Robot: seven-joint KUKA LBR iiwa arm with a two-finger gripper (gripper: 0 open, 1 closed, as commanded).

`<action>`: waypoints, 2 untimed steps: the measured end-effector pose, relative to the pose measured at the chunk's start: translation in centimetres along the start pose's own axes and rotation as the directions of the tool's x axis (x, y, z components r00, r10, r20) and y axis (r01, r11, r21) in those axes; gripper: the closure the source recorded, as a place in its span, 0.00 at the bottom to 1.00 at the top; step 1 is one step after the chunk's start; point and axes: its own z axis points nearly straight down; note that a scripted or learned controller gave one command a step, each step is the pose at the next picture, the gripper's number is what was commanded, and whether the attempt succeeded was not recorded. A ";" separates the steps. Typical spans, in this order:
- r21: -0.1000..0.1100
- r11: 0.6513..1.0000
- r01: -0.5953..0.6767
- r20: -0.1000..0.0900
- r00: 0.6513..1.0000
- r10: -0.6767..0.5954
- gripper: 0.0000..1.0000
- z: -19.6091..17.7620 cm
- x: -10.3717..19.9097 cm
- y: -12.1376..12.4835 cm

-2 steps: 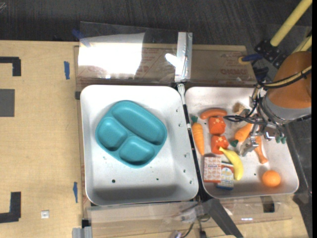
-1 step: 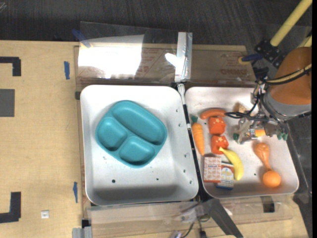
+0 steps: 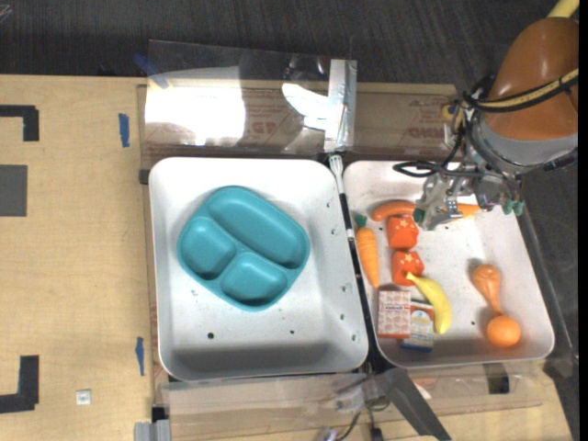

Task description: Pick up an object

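Observation:
My gripper (image 3: 442, 209) hangs low over the back of the right bin (image 3: 533, 274), under the grey and orange arm (image 3: 537, 72). Just left of it lie an orange-red sausage shape (image 3: 390, 211) and a red pepper (image 3: 401, 232). A small orange piece (image 3: 467, 211) shows right beside the gripper, and I cannot tell whether it is held. Also in this bin are a carrot (image 3: 367, 255), a red fruit (image 3: 408, 265), a banana (image 3: 435, 302), a small carton (image 3: 404, 316), an orange pear-shaped toy (image 3: 486, 282) and an orange ball (image 3: 503, 331).
The left bin (image 3: 175, 338) holds a teal divided plate (image 3: 243, 246). The wall between the two bins (image 3: 350, 246) runs just left of the carrot. Clear plastic sheeting and taped cardboard (image 3: 276, 108) stand behind the bins.

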 end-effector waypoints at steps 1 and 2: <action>0.000 1.000 -0.005 -0.012 1.000 0.005 0.00 0.6 0.3 -0.3; 0.003 0.985 -0.172 -0.008 0.985 0.172 0.00 11.2 3.9 -0.9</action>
